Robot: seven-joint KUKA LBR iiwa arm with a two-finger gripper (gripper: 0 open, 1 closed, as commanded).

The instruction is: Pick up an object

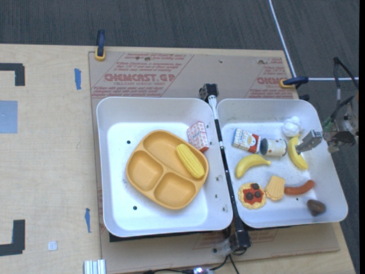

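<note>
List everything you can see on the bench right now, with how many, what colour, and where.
divided plate: 1, orange, left bin
corn cob: 1, yellow, on the plate's right compartment
small carton: 1, red and white, left bin by the divider
left bin: 1, white
right bin: 1, white
bananas: 2, yellow, right bin
juice box: 1, white and red, right bin
can: 1, right bin
pizza slice: 1, right bin front
sausage: 1, red, right bin
gripper: 1, grey, over the right bin

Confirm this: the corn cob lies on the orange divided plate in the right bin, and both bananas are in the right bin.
Not quite. The camera view shows the corn cob on the orange divided plate in the left bin, not the right. Both bananas are in the right bin.
</note>
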